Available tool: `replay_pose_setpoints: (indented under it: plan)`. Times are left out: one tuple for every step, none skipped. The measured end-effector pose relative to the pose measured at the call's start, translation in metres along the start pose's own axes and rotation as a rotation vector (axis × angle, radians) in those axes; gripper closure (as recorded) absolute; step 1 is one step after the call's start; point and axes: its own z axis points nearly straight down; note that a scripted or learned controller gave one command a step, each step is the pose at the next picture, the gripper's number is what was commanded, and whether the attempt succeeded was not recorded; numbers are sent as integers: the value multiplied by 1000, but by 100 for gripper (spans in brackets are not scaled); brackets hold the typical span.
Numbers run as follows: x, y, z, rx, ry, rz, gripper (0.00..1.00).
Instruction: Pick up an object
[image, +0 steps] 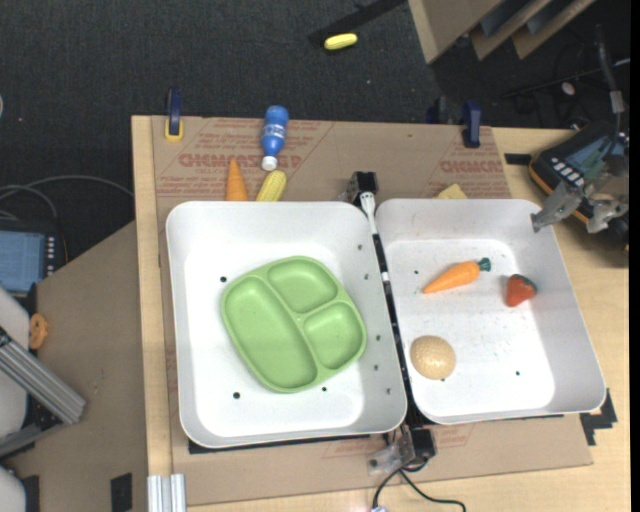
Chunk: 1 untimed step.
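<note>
Three objects lie in the right bin (560, 380). An orange carrot (455, 276) with a green tip rests near the bin's middle back. A small red strawberry-like piece (519, 290) sits just to the carrot's right. A round beige lump (433, 356) lies at the bin's front left. A grey part of the gripper (578, 205) shows beyond the right bin's back right corner, off the bin and away from all three objects. Nothing is seen held in it.
The left bin (200, 260) holds a green divided plate (292, 322). Behind the bins, a blue and white bottle (273, 136), an orange piece (235, 182) and a yellow piece (271, 185) lie on the cardboard. An orange and black device (565, 168) sits at the far right.
</note>
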Motion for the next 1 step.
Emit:
replay_pose_setpoints:
  plan:
    - [21, 37, 56, 3, 2, -3, 0]
